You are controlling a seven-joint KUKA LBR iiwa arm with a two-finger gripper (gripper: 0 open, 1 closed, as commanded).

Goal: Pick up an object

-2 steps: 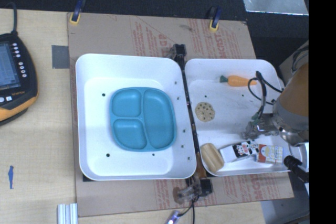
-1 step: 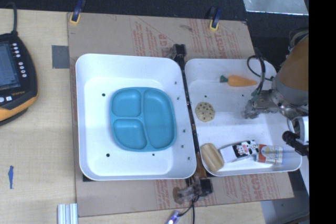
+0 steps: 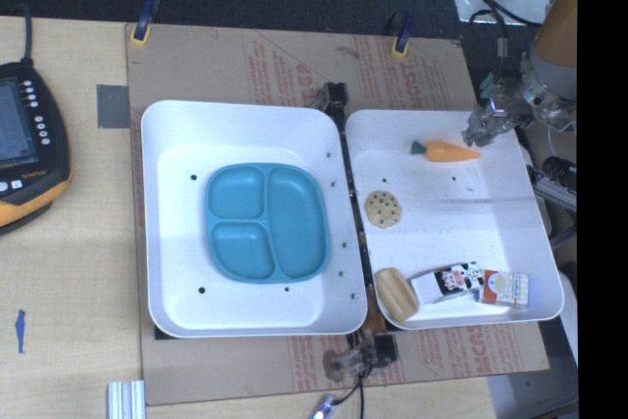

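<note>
An orange carrot (image 3: 450,151) with a green stem end lies at the back of the right bin (image 3: 510,221). My gripper (image 3: 482,129) hangs just above and to the right of it, near the bin's back right corner. A round cookie (image 3: 383,208) lies at the left side of the same bin. A milk carton (image 3: 471,287) lies on its side along the front wall, and a tan bread piece (image 3: 394,294) sits in the front left corner.
The left bin (image 3: 177,289) holds a blue divided plate (image 3: 267,221). A teach pendant (image 3: 25,137) rests on the bench at far left. Clamps (image 3: 397,32) hold the cardboard sheet at the back.
</note>
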